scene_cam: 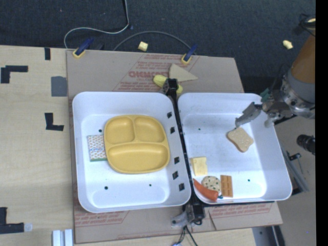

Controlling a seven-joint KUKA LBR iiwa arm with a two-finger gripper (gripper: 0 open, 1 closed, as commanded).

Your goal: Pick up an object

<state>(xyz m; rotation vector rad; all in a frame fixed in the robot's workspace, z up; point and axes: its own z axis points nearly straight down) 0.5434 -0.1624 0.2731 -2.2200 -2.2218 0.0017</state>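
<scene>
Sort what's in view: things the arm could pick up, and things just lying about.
Job:
gripper
bread slice
cheese square
cookie
cracker
carrot
yellow tray
patterned card

Lying about:
cable
yellow clamps

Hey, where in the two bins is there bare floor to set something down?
The right bin has bare floor across its upper left, between the divider and the bread slice. The left bin has a strip below the yellow tray. It is crowded at the right bin's lower left, around the cheese, cookie, cracker and carrot.
</scene>
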